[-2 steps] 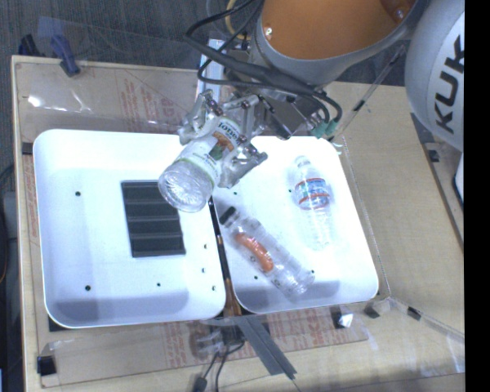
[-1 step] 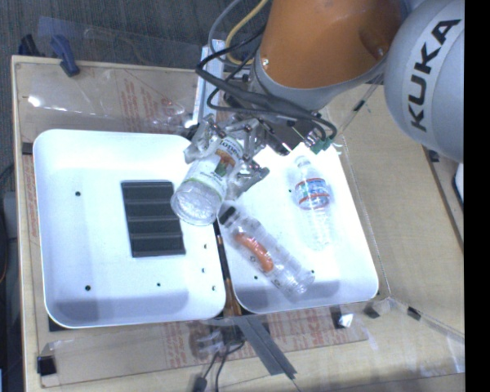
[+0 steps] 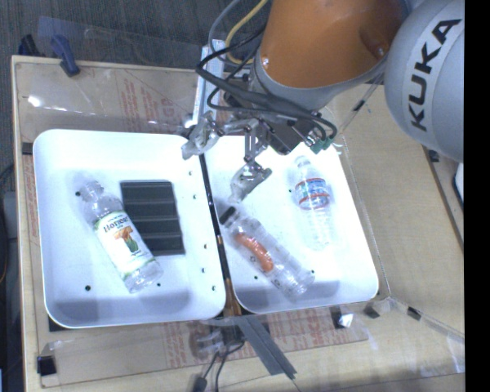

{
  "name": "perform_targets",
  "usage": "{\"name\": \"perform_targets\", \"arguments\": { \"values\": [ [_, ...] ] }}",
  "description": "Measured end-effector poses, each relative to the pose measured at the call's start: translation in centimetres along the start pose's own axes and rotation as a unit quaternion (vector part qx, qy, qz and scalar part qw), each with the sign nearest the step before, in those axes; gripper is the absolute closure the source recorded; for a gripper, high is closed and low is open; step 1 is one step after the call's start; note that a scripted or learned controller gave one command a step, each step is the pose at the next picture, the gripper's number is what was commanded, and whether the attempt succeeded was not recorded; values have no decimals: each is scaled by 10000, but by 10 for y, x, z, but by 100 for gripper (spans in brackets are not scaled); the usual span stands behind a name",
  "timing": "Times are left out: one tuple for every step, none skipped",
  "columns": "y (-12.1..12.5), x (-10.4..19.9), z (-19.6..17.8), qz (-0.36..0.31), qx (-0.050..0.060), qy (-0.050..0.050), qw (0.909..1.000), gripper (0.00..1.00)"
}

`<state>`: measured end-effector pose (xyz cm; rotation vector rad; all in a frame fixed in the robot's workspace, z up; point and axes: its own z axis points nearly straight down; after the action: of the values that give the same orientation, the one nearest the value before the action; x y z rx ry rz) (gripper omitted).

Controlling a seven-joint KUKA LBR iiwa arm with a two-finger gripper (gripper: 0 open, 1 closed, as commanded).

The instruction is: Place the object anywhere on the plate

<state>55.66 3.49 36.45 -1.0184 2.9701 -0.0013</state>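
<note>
Starting at your left, the left bin (image 3: 49,219) holds a clear bottle with a green-and-orange label (image 3: 118,235) lying at a slant, and just beside it, touching or nearly so, a dark ribbed plate (image 3: 153,216) lying flat. That plate reads as the target. Cross the seam between the bins and the right bin (image 3: 355,243) holds two more clear bottles: one with an orange band (image 3: 261,253) lying diagonally near the seam, and one with a red-and-blue label (image 3: 312,198) well apart from it toward the far right wall. The hand (image 3: 249,178) hangs over the right bin, just above the black-capped end of the orange-banded bottle, so that is probably the object you are after. Nothing sits between its fingers, and from this slanted view you cannot tell whether they are spread or pressed together. The risks from here are plain: a clear, round bottle can roll or slip from a pinch near its cap end; the carry has to clear the bin walls at the seam; and a release on the ribbed plate may let the bottle roll off against its neighbour.
</note>
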Motion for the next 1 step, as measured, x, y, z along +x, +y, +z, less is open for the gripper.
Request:
{"name": "perform_targets", "arguments": {
  "values": [
    [81,-9,133,-527,-16,12,9986,0]
  ]
}}
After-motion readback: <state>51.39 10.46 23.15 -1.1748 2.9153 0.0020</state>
